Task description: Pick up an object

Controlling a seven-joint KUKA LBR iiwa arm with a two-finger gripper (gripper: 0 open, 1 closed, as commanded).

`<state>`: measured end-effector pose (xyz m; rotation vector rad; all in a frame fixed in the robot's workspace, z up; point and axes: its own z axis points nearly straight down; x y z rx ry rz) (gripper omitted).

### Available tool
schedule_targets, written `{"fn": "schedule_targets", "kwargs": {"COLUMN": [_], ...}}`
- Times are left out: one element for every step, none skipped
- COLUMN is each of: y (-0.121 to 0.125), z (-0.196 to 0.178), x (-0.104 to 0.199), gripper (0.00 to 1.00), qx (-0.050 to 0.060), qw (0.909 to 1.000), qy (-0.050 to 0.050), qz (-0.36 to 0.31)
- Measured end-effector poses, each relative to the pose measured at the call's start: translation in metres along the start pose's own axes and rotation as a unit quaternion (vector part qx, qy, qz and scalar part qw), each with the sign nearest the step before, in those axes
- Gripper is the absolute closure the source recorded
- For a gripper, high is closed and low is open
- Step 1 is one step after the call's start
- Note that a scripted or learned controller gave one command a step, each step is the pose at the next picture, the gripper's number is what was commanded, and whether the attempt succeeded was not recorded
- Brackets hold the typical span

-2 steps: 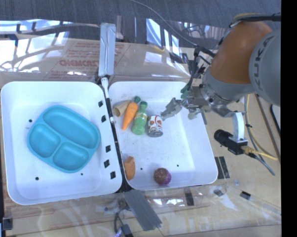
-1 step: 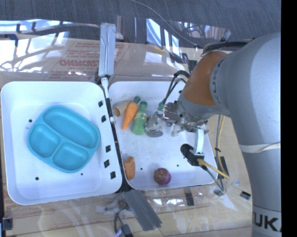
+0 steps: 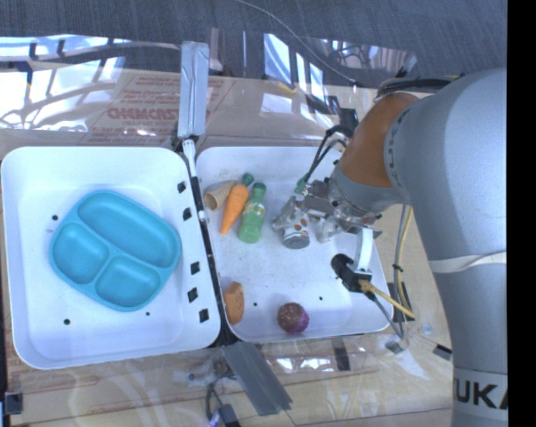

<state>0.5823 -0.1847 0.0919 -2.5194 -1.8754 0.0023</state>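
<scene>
I have a single camera on this rig, fixed above the bench (image 3: 117,118) and tilted, so I look down at a slant and not straight down. Both white bins fit in the frame: the left bin (image 3: 23,238) fills my left half, the right bin (image 3: 268,278) sits just right of centre, and they meet at a hinged seam running top to bottom. The far edge of the bench and a strip of dark floor (image 3: 90,3) lie along the top. The arm (image 3: 446,176) comes in from my right and stands nearest the lens, large enough to cover that side of the bench.
</scene>
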Motion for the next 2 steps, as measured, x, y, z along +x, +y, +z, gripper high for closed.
{"fn": "schedule_targets", "kwargs": {"y": [0.000,0.000], "z": [-0.010,-0.099], "x": [0.001,-0.017], "gripper": [1.00,1.00], "qx": [0.001,-0.002], "qw": [1.0000,0.9957], "qy": [0.001,0.000], "qz": [-0.002,-0.092]}}
